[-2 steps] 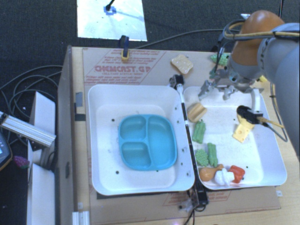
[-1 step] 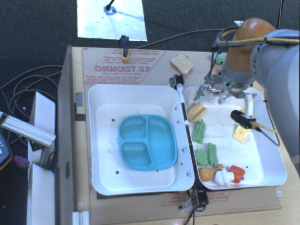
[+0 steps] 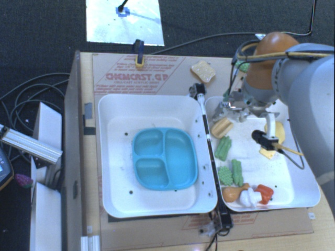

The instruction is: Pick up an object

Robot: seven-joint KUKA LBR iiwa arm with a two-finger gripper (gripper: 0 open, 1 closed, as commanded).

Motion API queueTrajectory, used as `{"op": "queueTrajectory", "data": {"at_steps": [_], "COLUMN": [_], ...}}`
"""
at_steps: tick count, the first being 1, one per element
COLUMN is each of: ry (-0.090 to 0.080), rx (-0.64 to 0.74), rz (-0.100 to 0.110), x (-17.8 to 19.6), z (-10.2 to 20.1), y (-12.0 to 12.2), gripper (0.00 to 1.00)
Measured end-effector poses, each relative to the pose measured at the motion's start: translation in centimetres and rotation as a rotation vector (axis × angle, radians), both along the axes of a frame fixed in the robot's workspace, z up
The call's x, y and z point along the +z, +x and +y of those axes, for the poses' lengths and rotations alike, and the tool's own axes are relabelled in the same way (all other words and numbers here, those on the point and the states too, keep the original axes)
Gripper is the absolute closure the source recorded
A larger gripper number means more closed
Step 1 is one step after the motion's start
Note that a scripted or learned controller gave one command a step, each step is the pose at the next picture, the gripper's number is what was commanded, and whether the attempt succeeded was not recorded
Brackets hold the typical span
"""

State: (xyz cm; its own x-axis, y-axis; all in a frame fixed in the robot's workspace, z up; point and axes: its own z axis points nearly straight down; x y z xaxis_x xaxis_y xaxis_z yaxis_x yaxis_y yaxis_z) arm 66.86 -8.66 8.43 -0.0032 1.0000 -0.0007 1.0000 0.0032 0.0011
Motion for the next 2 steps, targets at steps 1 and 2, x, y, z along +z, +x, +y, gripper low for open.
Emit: {"op": "queueTrajectory", "data": {"at_steps": [1, 2], "ry": [0.0, 0.0], "rx": [-0.002, 0.001], "rz": [0.0, -0.002], "x": [0.0, 0.1], "z": [-0.3, -1.0], "y": [-6.4, -1.2], "gripper": [0.0, 0.0]}}
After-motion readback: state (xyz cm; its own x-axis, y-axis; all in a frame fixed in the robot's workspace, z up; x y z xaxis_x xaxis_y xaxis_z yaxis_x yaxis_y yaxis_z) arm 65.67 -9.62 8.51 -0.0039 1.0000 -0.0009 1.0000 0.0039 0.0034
